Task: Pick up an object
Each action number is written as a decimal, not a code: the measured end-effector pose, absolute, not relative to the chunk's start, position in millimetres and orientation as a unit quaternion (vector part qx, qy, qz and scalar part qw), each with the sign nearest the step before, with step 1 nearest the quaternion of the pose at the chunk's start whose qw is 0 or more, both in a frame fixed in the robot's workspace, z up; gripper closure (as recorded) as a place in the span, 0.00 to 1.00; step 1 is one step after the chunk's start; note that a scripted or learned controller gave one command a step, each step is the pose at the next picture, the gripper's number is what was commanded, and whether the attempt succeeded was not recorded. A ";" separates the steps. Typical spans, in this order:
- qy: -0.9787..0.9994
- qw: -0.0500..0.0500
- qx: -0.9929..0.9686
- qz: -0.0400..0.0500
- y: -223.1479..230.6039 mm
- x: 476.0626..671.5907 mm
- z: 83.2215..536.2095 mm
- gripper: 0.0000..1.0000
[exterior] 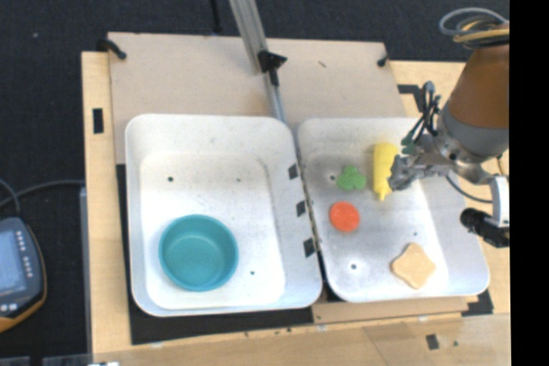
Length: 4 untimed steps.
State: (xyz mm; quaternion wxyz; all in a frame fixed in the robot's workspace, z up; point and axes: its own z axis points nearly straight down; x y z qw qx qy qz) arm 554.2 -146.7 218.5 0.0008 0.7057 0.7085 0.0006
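Observation:
In the right bin lie a yellow banana-like object, a small green object, an orange-red ball and a tan bread-like piece. My gripper reaches in from the right and sits low against the right side of the yellow object, near its lower end. The dark fingers are partly hidden against that object. A teal bowl rests in the left bin, far from the gripper.
A slanted metal pole rises from between the bins toward the top of the view. Cables hang beside the arm's wrist. A handheld device lies off the bench at the left edge.

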 end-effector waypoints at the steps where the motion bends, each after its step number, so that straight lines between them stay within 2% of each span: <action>1: 0.710 0.000 0.705 0.002 -91.9 551.2 232.5 1.00; 2: 0.708 0.000 0.706 0.001 -33.4 547.4 230.8 1.00; 3: 0.710 -0.001 0.704 0.001 20.1 533.8 242.1 1.00; 4: 0.710 -0.001 0.704 0.001 81.3 532.1 246.0 1.00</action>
